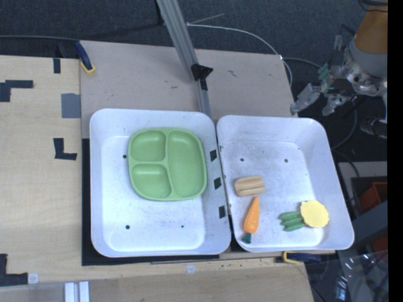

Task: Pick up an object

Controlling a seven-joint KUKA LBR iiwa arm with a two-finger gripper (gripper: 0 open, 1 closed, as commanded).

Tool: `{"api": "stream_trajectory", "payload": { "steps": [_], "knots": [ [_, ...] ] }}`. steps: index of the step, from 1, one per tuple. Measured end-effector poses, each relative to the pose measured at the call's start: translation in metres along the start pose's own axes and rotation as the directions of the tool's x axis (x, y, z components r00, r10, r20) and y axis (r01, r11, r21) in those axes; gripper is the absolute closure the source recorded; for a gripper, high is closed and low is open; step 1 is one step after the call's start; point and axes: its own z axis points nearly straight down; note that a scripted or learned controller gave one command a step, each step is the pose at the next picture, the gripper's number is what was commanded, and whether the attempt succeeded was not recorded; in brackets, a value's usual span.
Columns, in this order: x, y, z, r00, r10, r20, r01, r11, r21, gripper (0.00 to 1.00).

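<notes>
Up at the right edge of the scene, my gripper hangs outside the bins, above the dark floor beyond the bench's far right corner. My 2 fingers look spread apart with nothing between them, pointing down and to the left. Above them my grey wrist rises into the orange band near the top corner.

Just below and left of my fingertips lies the right bin, shallow and white, its floor speckled with dark scuffs. In it sit 4 things: a tan bread roll near the middle, an orange carrot just below it pointing toward the near rim, and in the near right corner a green pea pod touching a yellow piece. All 4 are well apart from my gripper.

Touching the right bin along its left wall is the left bin, also white. It holds a pale green divided plate with 3 compartments, lying flat in its upper half.

Both bins rest on a bench of brownish board. A slanted metal rail crosses it from the top toward the seam between the bins. At left is a lighter wooden panel with black and grey tape marks. Dark carpet runs behind the bench, with thin cables trailing over it.
</notes>
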Motion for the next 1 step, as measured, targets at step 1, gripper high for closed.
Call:
{"api": "stream_trajectory", "payload": {
  "steps": [1],
  "knots": [
    [-0.0002,-0.0001,0.0000,1.000,0.000,0.001,0.000,1.000,0.000,0.00]
  ]
}}
